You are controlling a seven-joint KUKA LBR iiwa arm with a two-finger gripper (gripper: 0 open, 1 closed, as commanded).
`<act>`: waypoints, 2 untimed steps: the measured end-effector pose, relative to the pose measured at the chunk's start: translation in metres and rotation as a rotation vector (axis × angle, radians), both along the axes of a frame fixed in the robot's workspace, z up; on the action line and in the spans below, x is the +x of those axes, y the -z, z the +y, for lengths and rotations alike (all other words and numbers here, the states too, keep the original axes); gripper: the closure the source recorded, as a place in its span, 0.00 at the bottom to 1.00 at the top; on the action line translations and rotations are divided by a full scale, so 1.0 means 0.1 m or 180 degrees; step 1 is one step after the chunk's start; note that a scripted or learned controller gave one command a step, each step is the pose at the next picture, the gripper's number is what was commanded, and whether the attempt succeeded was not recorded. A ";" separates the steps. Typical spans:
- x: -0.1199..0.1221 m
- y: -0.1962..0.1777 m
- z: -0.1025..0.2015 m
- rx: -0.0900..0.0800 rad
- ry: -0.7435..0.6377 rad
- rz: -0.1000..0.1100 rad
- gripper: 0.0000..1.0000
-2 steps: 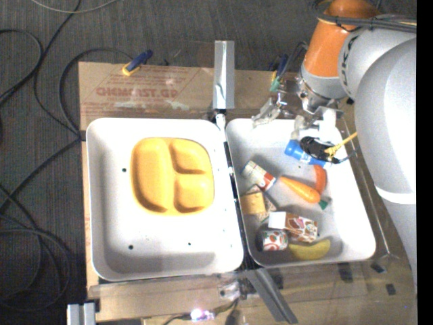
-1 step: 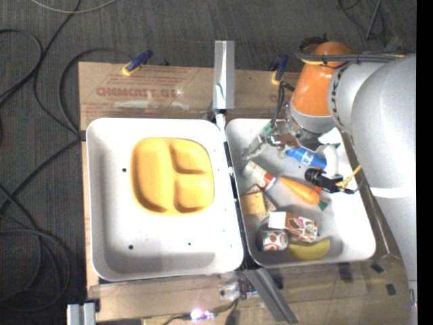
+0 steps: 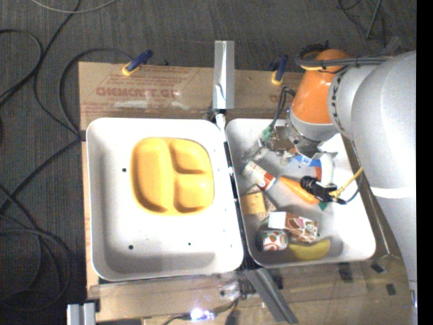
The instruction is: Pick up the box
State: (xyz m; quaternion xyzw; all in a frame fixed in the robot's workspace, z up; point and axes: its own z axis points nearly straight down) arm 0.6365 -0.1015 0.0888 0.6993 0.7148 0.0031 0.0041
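Observation:
A small brown box (image 3: 253, 202) lies by the left wall of the right bin (image 3: 358, 239), about halfway down it. My gripper (image 3: 269, 143) hangs over the upper part of that bin, above and a little to the right of the box and apart from it. A white tube with an orange cap (image 3: 258, 173) lies between the gripper and the box.
An orange carrot (image 3: 295, 186) lies right of the box. Below it are a white card (image 3: 277, 220), a patterned packet (image 3: 302, 228), a printed can (image 3: 272, 240) and a banana (image 3: 310, 250). The left bin (image 3: 108, 242) holds a yellow compartment tray (image 3: 172, 175).

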 end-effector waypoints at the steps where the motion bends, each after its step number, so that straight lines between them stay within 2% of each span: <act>1: -0.25 0.00 0.00 0.0007 0.0892 0.0002 0.00; 2: 0.29 0.02 0.05 -0.0003 0.1361 0.0092 0.00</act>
